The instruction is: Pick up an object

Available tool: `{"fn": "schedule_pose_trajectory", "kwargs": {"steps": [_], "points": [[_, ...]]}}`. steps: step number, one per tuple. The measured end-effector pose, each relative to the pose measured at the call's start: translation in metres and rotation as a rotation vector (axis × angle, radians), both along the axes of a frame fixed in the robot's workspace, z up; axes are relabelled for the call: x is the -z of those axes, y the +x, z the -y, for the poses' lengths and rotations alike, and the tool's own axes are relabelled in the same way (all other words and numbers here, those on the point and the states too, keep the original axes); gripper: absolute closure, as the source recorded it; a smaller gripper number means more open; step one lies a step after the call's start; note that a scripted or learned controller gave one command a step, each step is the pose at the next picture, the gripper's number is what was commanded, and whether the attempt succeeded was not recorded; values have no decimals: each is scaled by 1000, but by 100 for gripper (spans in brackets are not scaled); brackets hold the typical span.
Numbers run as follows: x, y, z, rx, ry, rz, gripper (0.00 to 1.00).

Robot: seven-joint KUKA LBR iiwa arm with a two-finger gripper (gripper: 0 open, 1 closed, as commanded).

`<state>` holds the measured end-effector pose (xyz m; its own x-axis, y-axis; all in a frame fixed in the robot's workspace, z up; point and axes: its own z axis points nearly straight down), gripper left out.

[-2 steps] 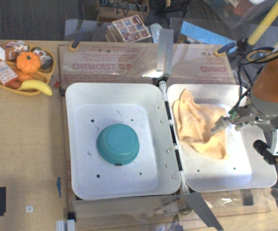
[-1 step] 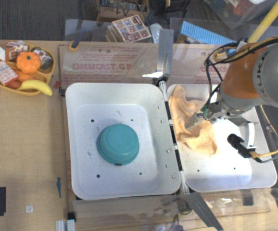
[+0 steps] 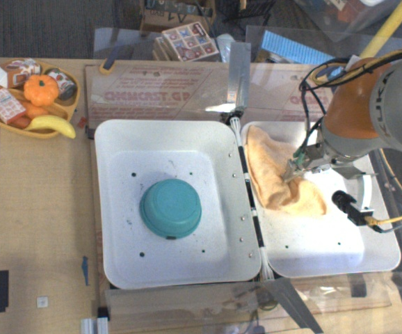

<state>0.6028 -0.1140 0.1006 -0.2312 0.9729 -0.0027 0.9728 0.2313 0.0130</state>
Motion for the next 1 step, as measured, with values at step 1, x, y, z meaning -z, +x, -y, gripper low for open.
{"fn": "schedule_pose_trajectory", "kwargs": {"steps": [1], "points": [[-111,39,-50,-100,-3,-10,100]]}}
